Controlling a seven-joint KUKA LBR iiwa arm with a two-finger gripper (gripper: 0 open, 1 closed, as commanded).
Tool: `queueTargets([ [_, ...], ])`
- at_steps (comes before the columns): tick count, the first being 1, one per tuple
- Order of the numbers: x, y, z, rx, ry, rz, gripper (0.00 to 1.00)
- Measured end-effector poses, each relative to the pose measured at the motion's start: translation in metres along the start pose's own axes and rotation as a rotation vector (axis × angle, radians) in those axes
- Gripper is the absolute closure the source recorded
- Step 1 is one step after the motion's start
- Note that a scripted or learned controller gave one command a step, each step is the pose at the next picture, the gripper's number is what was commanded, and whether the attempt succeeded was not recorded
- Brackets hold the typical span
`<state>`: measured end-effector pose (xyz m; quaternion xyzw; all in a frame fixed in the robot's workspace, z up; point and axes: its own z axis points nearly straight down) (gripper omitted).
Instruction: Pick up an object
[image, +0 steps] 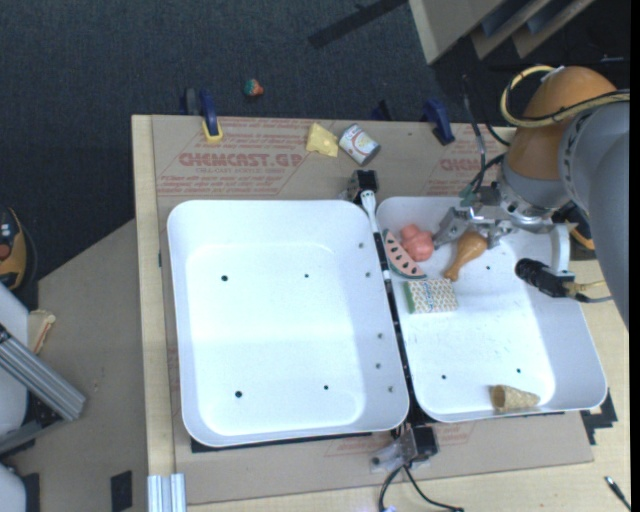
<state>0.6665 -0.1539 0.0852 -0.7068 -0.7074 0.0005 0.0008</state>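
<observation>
Jaws (478, 222), spread I cannot tell, are hovering in the right bin (560, 350) over the drumstick (465, 256), whose long axis is slanting down-left from them.

The tool (468, 226) hangs at the right bin's (560, 390) twelve o'clock rim, touching a tan drumstick (464, 256); at its nine o'clock lie a watermelon slice (402, 257) and pink piece (416, 240).
</observation>
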Motion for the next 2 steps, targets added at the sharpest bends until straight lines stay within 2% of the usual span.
queueTargets([
  [1, 0.0, 0.001, -0.011, -0.003, -0.002, -0.001, 1.0],
  [2, 0.095, 0.002, -0.106, -0.011, 0.001, -0.008, 1.0],
])
